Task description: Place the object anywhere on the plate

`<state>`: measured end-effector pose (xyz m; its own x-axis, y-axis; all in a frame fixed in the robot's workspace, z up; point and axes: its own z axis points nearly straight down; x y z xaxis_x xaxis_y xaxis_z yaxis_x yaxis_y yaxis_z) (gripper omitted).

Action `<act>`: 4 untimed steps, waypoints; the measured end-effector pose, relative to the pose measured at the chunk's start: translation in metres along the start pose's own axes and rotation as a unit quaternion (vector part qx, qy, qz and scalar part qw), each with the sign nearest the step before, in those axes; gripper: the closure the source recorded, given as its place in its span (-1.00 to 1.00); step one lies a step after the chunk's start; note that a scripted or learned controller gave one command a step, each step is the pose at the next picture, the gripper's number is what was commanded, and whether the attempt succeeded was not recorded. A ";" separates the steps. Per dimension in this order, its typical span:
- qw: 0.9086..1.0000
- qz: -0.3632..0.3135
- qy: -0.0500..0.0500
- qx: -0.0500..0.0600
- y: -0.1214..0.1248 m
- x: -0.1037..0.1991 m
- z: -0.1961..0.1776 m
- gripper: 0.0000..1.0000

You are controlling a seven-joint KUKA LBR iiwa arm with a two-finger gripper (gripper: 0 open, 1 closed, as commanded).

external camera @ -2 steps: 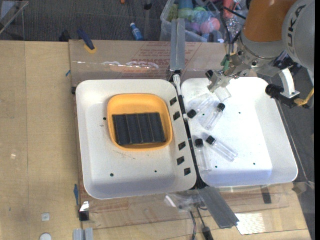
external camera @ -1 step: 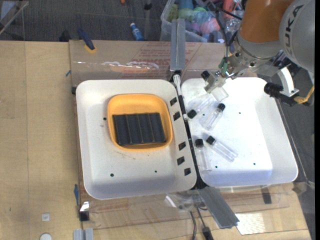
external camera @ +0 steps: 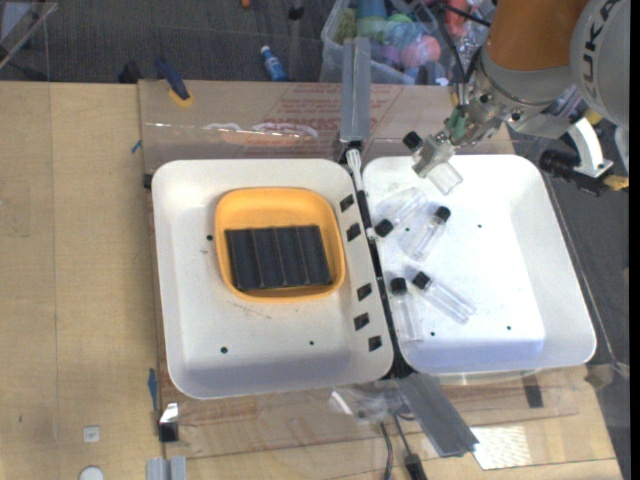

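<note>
Camera view looks down on a wooden desk point(external camera: 70, 268) bearing two white bins. Nearest, along the front edge, lie loose clips and a grey strip. In the left bin point(external camera: 190, 348) sits an orange plate point(external camera: 280, 206) with a dark ribbed insert on it. In the right bin point(external camera: 520, 308) lie several clear vials with black caps: one vial point(external camera: 445, 298) low in the bin, slanting from upper left to lower right, another vial point(external camera: 428, 230) above it, slanting the other way, and more packed against the divider.

Farther back, at the right bin's far rim, hangs the gripper point(external camera: 437, 164). A clear vial with a black cap point(external camera: 425, 154) shows at its tip, cap toward the upper left, so the jaws appear to be clenched on it, raised above the bin; how firm the hold is cannot be judged, since the glass is faint against the white.

From the jaws, the plate lies to the left and nearer the camera, across the divider between the bins. The coming move is likely a carry that way, then a release over the insert.
</note>
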<state>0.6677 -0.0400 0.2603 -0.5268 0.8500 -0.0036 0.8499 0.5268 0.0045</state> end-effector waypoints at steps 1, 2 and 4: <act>0.996 -0.086 0.000 -0.001 0.002 0.003 -0.016 1.00; 0.996 -0.084 0.000 -0.001 -0.008 -0.007 -0.037 1.00; 0.988 -0.155 0.001 0.001 -0.010 -0.002 -0.035 1.00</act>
<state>0.6603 -0.0472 0.2951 -0.7620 0.6476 -0.0016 0.6476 0.7620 0.0014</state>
